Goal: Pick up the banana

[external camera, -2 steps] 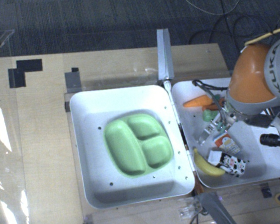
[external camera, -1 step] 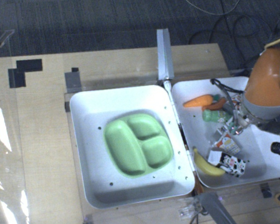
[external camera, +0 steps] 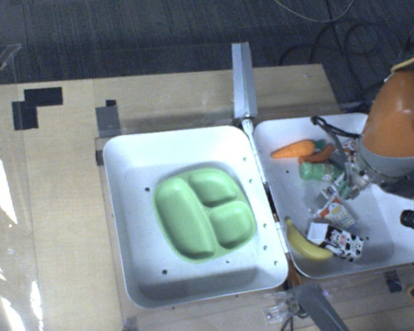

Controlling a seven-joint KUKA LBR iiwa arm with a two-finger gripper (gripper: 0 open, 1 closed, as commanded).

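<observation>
Green divided tray (external camera: 201, 212) fills left bin (external camera: 142, 281). Yellow banana (external camera: 305, 242), curved, intact, lies right of tray in right bin (external camera: 405, 253), near its front left corner, beside carrot (external camera: 293, 150), bottle (external camera: 315, 171), cartons (external camera: 340, 228). Gripper (external camera: 350, 173) further right above clutter.

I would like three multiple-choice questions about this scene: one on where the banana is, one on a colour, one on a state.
1. Where does the banana lie?
A. In the right bin, near its front left corner
B. On the green tray
C. On the bench

2. What colour is the divided tray in the left bin?
A. Orange
B. Green
C. Blue

3. The banana is:
A. Lifted in the air
B. Lying flat on the bin floor
C. Standing upright

Answers: 1 A, it lies by the right bin's left wall; 2 B, the tray is pale green; 3 B, it rests beside a small carton.
</observation>
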